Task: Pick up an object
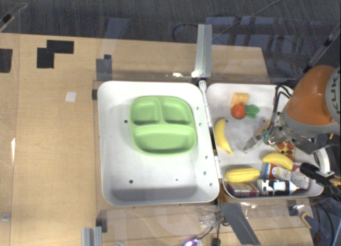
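My gripper hangs low over the middle of the right bin, its fingers open with nothing between them. To its left lies a yellow banana. A red tomato, an orange piece and a small green item sit toward the bin's far side. Just right of the gripper is a pizza-like slice, partly hidden by the wrist. A second banana, a yellow corn-like piece and a bottle lie along the near wall.
The left bin holds a green divided plate. A metal post stands behind the wall between the bins. The arm's orange band looms over the right bin's right side.
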You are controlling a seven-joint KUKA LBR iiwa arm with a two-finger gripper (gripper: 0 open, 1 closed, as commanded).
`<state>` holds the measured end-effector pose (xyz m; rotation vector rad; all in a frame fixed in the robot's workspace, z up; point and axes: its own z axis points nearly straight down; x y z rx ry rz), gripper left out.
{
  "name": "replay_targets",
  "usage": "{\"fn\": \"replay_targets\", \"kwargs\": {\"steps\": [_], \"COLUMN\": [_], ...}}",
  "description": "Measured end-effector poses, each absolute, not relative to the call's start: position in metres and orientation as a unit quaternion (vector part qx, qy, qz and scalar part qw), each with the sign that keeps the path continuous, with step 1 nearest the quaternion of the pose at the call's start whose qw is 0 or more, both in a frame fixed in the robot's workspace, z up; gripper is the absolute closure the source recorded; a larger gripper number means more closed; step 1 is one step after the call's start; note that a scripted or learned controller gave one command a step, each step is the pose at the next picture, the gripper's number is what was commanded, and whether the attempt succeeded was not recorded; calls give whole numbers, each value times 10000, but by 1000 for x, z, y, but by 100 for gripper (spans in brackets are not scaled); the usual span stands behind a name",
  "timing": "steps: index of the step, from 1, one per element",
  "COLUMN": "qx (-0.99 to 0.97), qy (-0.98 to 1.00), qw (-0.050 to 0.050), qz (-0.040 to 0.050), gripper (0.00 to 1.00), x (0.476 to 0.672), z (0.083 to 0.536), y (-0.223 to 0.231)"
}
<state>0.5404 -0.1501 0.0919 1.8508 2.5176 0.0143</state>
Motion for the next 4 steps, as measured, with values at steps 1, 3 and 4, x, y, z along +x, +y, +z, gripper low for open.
{"fn": "replay_targets", "kwargs": {"steps": [1, 3, 4], "qx": [5599, 6724, 6593], "qy": [8285, 7402, 7519], "qw": [20, 42, 9], "qz": [29, 29, 0], "gripper": [0, 0, 0], "x": [489, 594, 670], "z": [94, 91, 88], "y": [-91, -128, -87]}}
